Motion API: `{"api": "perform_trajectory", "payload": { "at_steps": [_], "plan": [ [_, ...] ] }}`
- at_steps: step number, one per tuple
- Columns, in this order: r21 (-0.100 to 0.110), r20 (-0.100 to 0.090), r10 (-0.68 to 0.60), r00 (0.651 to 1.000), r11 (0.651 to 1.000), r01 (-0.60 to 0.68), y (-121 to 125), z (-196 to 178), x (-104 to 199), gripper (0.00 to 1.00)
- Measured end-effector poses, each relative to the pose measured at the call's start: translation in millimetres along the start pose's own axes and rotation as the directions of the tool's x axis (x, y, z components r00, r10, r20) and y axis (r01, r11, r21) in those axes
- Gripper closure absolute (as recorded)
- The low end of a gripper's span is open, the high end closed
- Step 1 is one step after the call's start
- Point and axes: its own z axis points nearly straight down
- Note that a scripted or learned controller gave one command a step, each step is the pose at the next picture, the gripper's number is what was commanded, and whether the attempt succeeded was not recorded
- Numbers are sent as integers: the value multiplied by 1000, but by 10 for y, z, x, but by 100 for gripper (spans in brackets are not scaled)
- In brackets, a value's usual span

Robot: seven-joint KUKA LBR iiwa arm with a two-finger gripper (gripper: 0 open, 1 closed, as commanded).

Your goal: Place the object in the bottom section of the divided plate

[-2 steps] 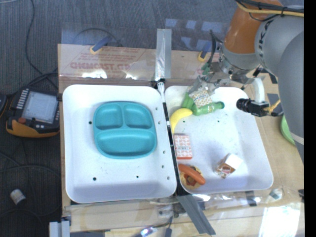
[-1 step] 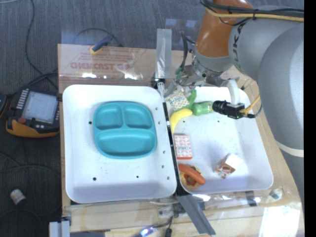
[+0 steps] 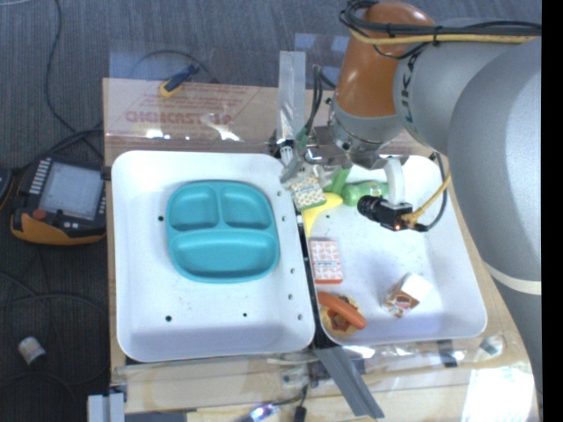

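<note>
The teal divided plate point(image 3: 222, 231) lies in the left bin point(image 3: 141, 323), with two small sections at the back and one wide section at the front. My gripper point(image 3: 300, 163) hangs over the back left corner of the right bin point(image 3: 449, 271), close to the wall between the bins. Just below it lies a small patterned packet point(image 3: 305, 189), on top of a yellow item point(image 3: 318, 204) and beside a green item point(image 3: 348, 185). Whether the packet is touched or held is hidden by the wrist.
The right bin also has a white and red patterned box point(image 3: 326, 260), a hot dog point(image 3: 341, 312) at the front and a white and brown piece point(image 3: 404, 295). A black cable plug point(image 3: 380, 208) hangs from the arm. A cardboard sheet point(image 3: 189, 108) lies behind the left bin.
</note>
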Motion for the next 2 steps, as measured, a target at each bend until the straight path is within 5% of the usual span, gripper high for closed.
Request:
{"api": "perform_trajectory", "payload": {
  "at_steps": [1,2],
  "plan": [
    [-1,1,-135,991,991,135,-42,-151,925,100],
    [-1,1,-135,991,991,135,-42,-150,924,0]
  ]
}}
